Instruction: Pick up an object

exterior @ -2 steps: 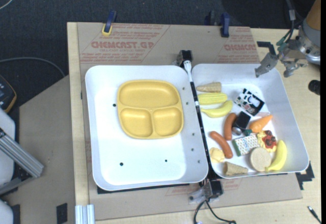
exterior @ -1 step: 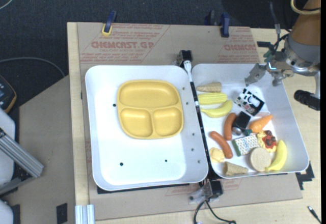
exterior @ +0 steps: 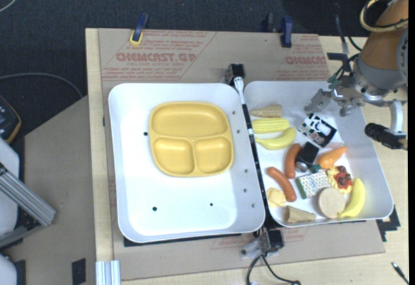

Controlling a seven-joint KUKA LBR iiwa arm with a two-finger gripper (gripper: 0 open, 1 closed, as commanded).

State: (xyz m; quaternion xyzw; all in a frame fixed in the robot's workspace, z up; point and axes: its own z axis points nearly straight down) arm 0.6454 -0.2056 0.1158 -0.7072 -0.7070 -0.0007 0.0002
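The right bin holds several toy foods. Among them are two yellow bananas, a red sausage, a second sausage, an orange carrot, a round biscuit, a curved banana and a beige wedge. My gripper reaches in from the right and hangs low over the upper middle of this bin. It sits just right of the bananas and above a small black piece. I see nothing held in it.
The left bin bears a yellow three-part plate. A black divider strip runs between the bins. The arm's grey wrist and orange band stand over the right bin's far right corner. Clamps sit on the bench's far edge.
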